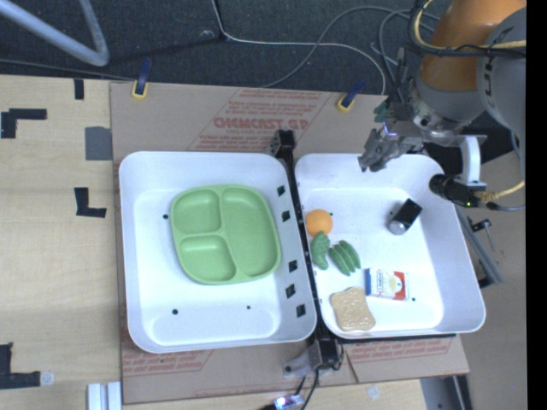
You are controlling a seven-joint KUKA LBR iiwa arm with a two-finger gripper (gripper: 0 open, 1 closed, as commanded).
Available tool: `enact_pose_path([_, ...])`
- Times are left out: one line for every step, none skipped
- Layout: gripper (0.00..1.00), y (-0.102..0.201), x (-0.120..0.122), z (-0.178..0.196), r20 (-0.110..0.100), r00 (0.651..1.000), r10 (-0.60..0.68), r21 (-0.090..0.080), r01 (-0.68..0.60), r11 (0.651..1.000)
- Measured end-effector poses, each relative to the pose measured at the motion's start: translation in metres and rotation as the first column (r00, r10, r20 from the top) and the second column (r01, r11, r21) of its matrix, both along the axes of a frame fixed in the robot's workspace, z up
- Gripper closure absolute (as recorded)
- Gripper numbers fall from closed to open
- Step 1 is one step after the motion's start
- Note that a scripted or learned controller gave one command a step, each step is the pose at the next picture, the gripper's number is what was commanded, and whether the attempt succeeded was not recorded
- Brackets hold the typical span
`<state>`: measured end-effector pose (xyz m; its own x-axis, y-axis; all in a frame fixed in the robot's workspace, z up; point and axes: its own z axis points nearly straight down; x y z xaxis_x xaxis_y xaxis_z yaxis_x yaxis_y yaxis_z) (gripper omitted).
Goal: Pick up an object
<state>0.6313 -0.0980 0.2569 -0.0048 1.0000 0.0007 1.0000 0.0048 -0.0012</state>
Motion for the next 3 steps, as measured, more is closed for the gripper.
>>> enact_pose_path([1.00,0.059,-0.005,-0.015,-0.001,1.000,0.001,0.000,-0.001,1.000])
enact_pose_path([1.00,0.104,-0.014,-0.029,-0.002,1.000,0.000,0.000,0.000,1.000])
enact_pose_path([1.00,0.158,-0.032,-0.041,-0.003,1.000,0.001,0.000,-0.001,1.000])
